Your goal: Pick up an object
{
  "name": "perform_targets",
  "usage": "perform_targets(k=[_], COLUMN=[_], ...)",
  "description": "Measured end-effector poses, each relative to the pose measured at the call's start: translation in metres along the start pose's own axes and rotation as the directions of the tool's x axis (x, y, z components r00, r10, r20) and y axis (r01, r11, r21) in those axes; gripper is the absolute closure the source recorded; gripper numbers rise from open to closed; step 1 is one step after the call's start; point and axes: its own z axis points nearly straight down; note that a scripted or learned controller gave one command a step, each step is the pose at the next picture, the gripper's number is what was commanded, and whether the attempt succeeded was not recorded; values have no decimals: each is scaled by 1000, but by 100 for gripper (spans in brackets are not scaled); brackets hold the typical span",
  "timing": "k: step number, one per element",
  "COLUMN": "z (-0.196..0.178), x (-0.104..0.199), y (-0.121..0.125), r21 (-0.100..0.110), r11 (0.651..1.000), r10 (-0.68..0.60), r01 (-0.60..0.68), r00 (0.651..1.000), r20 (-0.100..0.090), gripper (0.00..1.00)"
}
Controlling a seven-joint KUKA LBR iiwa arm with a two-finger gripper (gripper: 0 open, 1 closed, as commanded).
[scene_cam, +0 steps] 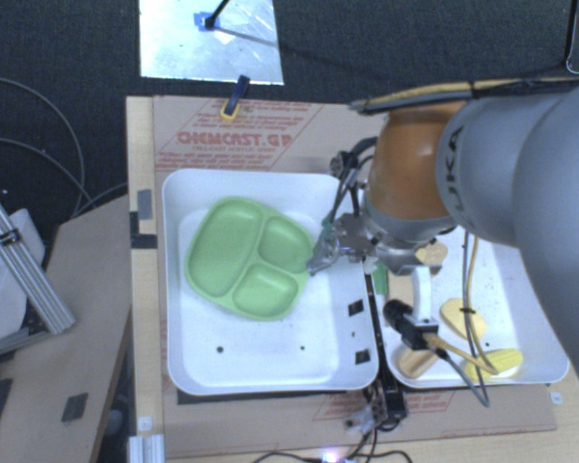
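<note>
A light green divided plate (241, 254) with three compartments lies flat in the left white bin (177, 297), toward its back half. My gripper (320, 255) hangs low at the plate's right edge, close to the wall between the two bins; I cannot make out whether it touches the plate. The orange-banded wrist (410, 177) and the grey arm (531, 162) stand over the right bin and hide much of it.
The right bin (552, 363) holds several small items: a yellow banana-like piece (494, 361), a yellow rounded piece (458, 313), a tan wooden piece (418, 362) and a small green item (380, 281). Cables (473, 287) hang from the arm. A cardboard sheet (241, 135) lies under the bins.
</note>
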Motion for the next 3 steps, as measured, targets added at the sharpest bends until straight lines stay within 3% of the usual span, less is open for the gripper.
perform_targets(k=[1, 2, 3], z=[97, -22, -36], x=[47, -28, -1], y=[-41, -6, 71], r21=[-25, -20, -16], r11=[1000, 1000, 1000], r10=[-1, 3, -6], r01=[1, -3, 6], r00=[1000, 1000, 1000], r20=[-4, 1, 0], gripper=[0, 0, 0])
